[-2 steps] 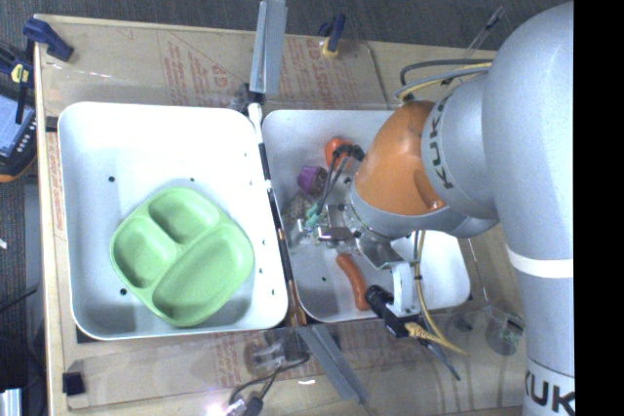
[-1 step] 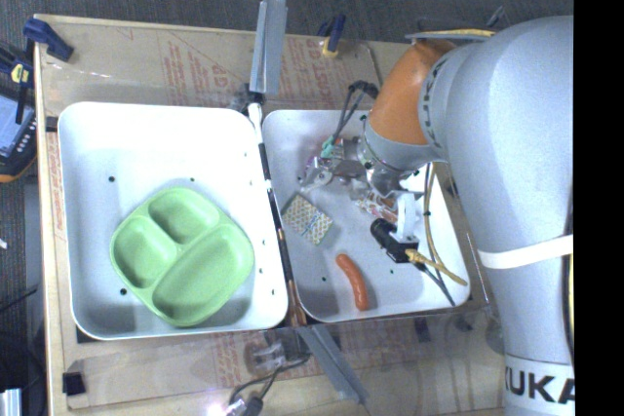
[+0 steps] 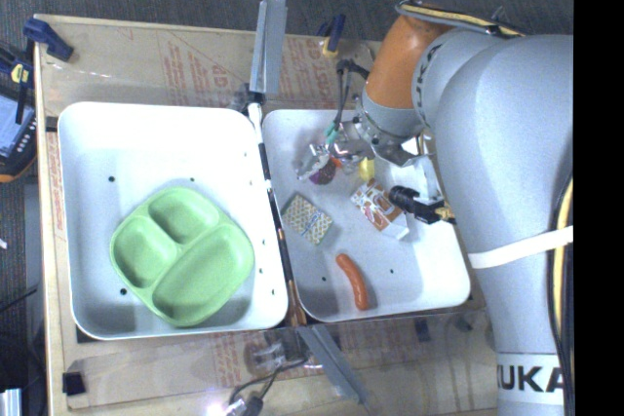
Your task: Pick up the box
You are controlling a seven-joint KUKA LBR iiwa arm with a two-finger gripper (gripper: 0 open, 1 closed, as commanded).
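A small flat box (image 3: 307, 218) with a checkered pattern lies in the right bin (image 3: 429, 283), near its left wall. A red and white carton (image 3: 377, 208) lies to its right, near the middle of the bin. My gripper (image 3: 330, 157) hangs low over the bin's far part, above and slightly right of the patterned box and apart from it. Right under the gripper sits a small purple thing (image 3: 321, 173). A yellow thing (image 3: 366, 168) lies just right of the gripper. The arm hides the bin's far right corner.
An orange-red sausage (image 3: 355, 281) lies near the right bin's front wall. The left bin (image 3: 88, 132) holds a green divided plate (image 3: 182, 254). A thin rim separates the two bins.
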